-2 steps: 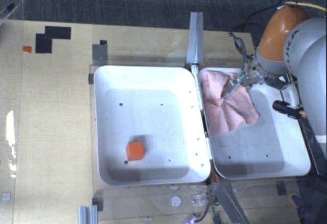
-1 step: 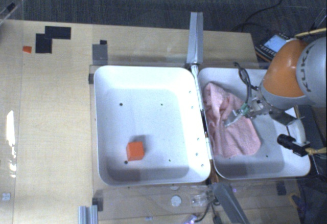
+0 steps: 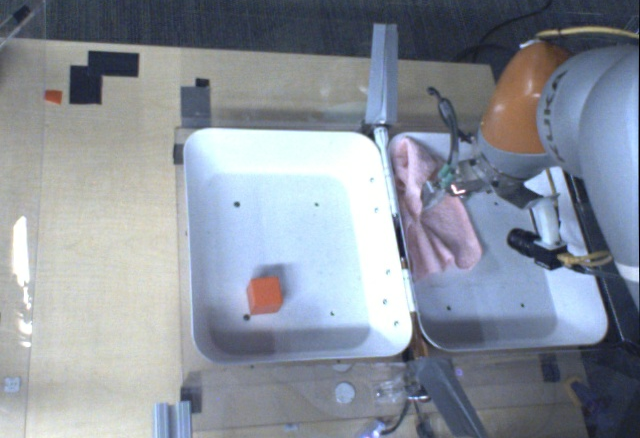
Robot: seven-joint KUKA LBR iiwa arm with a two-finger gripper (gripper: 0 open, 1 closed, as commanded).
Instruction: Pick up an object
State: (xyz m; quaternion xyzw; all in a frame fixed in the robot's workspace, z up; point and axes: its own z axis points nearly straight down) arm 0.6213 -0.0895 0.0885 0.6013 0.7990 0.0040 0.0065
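The gripper (image 3: 447,184) sits over the pink cloth (image 3: 436,211) in the right bin (image 3: 520,321), touching its upper fold; its grasp cannot be told; an orange cube (image 3: 265,295) lies well apart in the left bin (image 3: 290,166).

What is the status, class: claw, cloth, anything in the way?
Claw down on pink cloth in right bin. Grip unclear. Orange block apart in left bin. Nothing blocking.

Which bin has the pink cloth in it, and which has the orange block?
The right bin holds the pink cloth, under the gripper. The left bin holds the orange block.
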